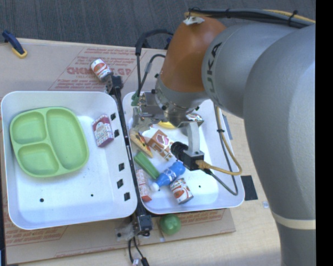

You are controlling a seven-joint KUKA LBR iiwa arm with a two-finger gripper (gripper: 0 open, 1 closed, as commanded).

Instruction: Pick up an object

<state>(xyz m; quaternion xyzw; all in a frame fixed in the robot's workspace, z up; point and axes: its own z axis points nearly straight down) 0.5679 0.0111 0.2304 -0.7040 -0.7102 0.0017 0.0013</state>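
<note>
Two shallow white bins side by side on a cardboard-covered worktop point(72, 65). Grey arm point(266, 93) with orange band reaching in from the right, low over the right bin point(227, 187); gripper point(155, 111) down among the clutter, jaws hidden, open or closed impossible to tell. Left bin point(22, 209) bearing a green divided plate point(47, 142) and, near its right wall, a small dark red packet point(103, 132). Right bin heaped with a green stick-like piece point(147, 164), a blue-and-white bottle point(171, 175), a red-and-white can point(181, 191), an orange-and-white carton point(161, 143). On the cardboard beyond the bins, another small can point(101, 69). By the front edge, a green ball point(169, 224).
</note>
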